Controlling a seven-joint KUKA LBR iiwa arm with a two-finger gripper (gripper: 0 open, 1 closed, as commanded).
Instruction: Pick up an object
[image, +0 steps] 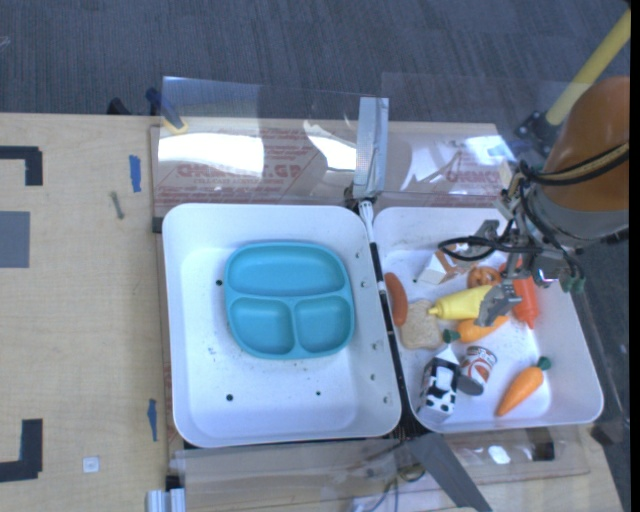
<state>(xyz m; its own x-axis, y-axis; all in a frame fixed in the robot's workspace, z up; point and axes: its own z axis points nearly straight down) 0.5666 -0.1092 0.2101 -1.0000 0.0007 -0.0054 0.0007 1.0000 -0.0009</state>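
Slanted overhead view of both bins (185, 300)

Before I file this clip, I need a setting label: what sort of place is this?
Probably a robotics lab: two white bins on a bench, a blue divided plate, toy food like a carrot.

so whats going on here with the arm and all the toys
A grey arm with an orange band reaches from the right into the right bin. Its pincer is low over a yellow toy amid toy foods, including a carrot. The left bin holds a blue divided plate.
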